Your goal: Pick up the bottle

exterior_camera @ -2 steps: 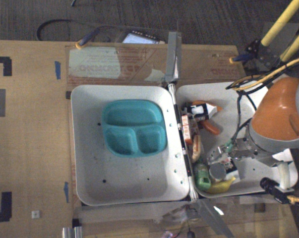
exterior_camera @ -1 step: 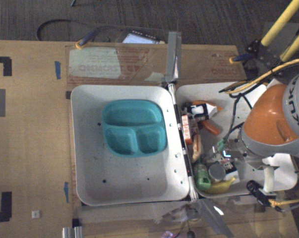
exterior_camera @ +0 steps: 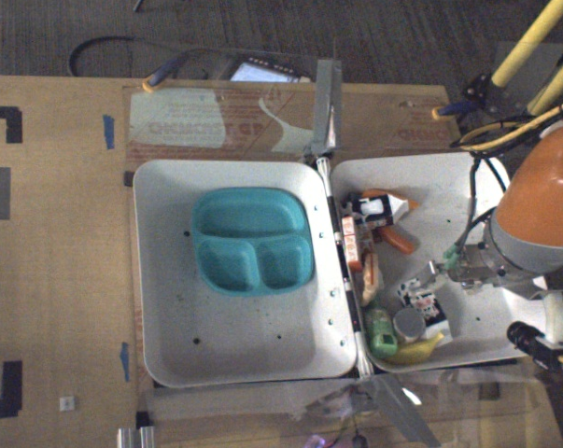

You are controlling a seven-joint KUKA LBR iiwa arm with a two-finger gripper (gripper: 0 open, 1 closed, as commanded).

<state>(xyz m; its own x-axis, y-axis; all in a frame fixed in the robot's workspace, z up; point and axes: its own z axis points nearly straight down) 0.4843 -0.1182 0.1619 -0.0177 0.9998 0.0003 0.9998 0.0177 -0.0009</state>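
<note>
Bottle (exterior_camera: 381, 333): green, in the right bin (exterior_camera: 449, 180), hard against the divider wall at the near-left corner — a grey cap (exterior_camera: 409, 324) just beside it, a banana (exterior_camera: 419, 349) touching its lower end.
Bottle axis: it looks short and runs roughly along the divider, though clutter hides its outline and I can't fix its ends.
Gripper (exterior_camera: 446, 267): over the middle of the right bin, hanging from the orange-banded wrist that comes in from the right.
Relation: the bottle lies down and to the left of the gripper, near but apart, with a black-and-white box (exterior_camera: 425, 302) between them.
Fingers: too small and blurred to read — I cannot tell whether they are apart or together, and nothing is visibly held.
Left bin (exterior_camera: 160, 278): holds a teal tray (exterior_camera: 253, 239), well apart from the action.
Next move, as a judgement: shift toward the divider corner, then descend; the wall and the banana leave little room to straddle the bottle.
</note>
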